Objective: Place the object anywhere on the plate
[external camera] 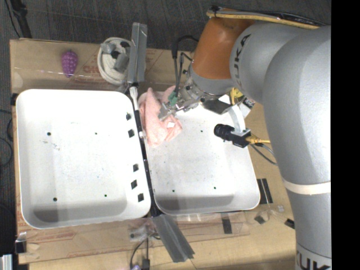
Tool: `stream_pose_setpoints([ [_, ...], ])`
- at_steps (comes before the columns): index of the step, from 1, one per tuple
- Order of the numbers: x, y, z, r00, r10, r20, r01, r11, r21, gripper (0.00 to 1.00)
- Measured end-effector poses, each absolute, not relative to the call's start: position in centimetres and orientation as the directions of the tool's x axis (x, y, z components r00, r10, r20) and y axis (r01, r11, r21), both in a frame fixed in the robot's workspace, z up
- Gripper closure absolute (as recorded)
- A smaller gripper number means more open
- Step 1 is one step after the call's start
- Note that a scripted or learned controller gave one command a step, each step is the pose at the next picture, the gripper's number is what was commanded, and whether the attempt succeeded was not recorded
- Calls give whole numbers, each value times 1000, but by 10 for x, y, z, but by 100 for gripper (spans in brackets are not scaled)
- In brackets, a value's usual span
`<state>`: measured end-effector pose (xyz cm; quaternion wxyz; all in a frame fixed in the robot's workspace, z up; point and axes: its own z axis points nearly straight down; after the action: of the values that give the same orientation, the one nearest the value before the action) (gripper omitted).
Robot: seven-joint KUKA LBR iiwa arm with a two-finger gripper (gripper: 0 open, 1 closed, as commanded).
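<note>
Two shallow white bins sit side by side on the tabletop (39, 61), the left bin (73, 156) and the right bin (202, 173), meeting along a dark divider with small black clips. The grey arm (292, 94), with its orange band (216, 46) above the wrist, reaches in from the right and bends down over the far left corner of the right bin. Its hand (171, 106) is low over a crumpled pink cloth (157, 122) that lies in that corner, bunched against the bin's left wall just beside the divider. The metal fingertips are at the cloth's upper right edge, touching or nearly touching the fabric, but I cannot tell whether they are wide, narrow, or pinching any of it; the wrist and the folds hide the gap. No fold of cloth is clearly lifted between them. A black cylindrical fitting (228, 133) with a yellow cable hangs off the arm to the right of the cloth, over the bin floor. Beyond the bins, on the brown tabletop surface, a small purple grape-like bunch (69, 62) lies at the far left, well apart from the cloth, and a coil of white cord (115, 59) lies beside a grey upright bracket (136, 52) near the top of the divider.
</note>
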<state>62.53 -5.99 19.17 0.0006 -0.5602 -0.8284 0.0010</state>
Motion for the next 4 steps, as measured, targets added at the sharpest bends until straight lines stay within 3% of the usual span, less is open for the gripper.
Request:
stream_pose_setpoints([
  [1, 625, -60, 231, -376, 927, 1, 927, 376, -2, 100],
  [2, 605, -25, 233, -711, 703, 3, 703, 711, -4, 100],
  [3, 583, 19, 222, -930, 367, 5, 367, 930, -3, 100],
  [4, 562, 62, 235, -1000, -2, 4, -2, 1000, -1, 100],
])
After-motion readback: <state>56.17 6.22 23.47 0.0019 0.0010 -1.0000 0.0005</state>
